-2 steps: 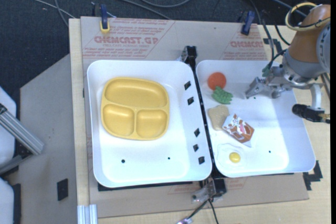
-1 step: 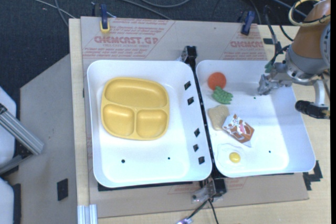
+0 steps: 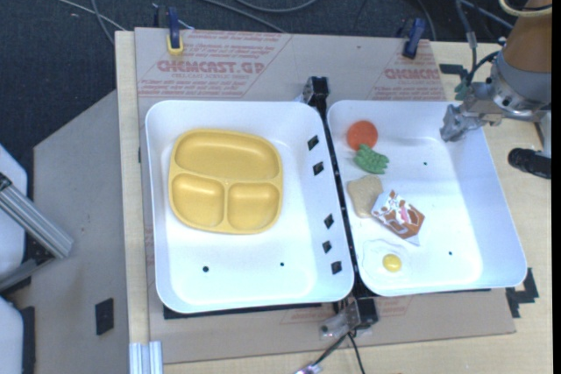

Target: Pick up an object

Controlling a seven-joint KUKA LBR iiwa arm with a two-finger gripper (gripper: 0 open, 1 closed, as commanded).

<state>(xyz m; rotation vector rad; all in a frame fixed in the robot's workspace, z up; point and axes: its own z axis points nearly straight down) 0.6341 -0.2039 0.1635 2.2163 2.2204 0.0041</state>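
**White bins, gripper at the far right corner**

Camera view: the gripper (image 3: 453,125) sits over the upper right part of the right bin (image 3: 473,206), near its far rim; whether it is released or clenched I cannot tell, and nothing shows in its grasp. Every candidate lies to its left, along the bin's left side beside the divider. The orange ball (image 3: 361,134) is nearest, roughly level with the gripper; the green toy (image 3: 372,159) touches it just below, long axis slanting down-right. Further toward the near rim come the tan piece (image 3: 364,194), the red-white packet (image 3: 399,216) just beside it, and the yellow piece (image 3: 392,262), apart from the rest. Bare floor lies between gripper and ball, so nothing blocks a move leftward. The crowding of ball and toy could spoil a grasp. The left bin (image 3: 298,267) holds a yellow tray (image 3: 226,179).
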